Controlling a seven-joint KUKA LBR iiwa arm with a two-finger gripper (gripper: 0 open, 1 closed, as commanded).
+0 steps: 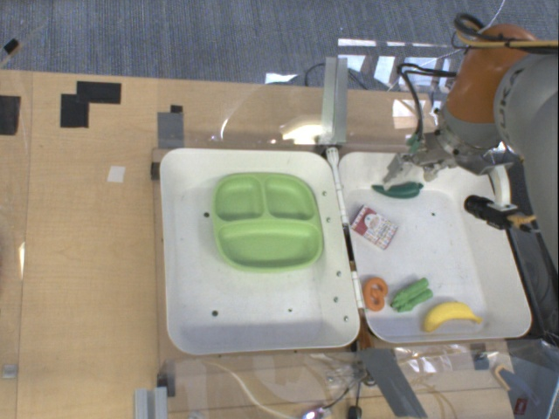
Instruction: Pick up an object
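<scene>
The pale wooden bench [79,260], smooth and faintly grained with a few black square markings at its far left, spreads under everything, and beyond its far edge lies grey-blue ribbed carpet [218,20]. On the bench sit two shallow white plastic bins with rounded corners, side by side and touching along a metal divider: the left bin [188,321] and the right bin [489,269]. The grey KUKA arm with its orange band [489,77] reaches in from the right over the far edge of the right bin, cables looping behind it. In the middle of the left bin rests a light green plastic divided plate [265,220], rounded-rectangular, with two small compartments on the far side and one long one nearer. The arm's two-finger gripper [410,168] hangs at the far part of the right bin, just above and touching or nearly touching a dark green elongated pepper-like object [398,189]; whether its fingers are released or clenched I cannot tell. Near the right bin's left wall lies a small red and white printed packet [374,228]. At the near side lie a yellow plastic banana [451,316], a bright green bumpy toy vegetable [410,295] and, just left of it, a small orange ring-shaped piece [375,293].
</scene>
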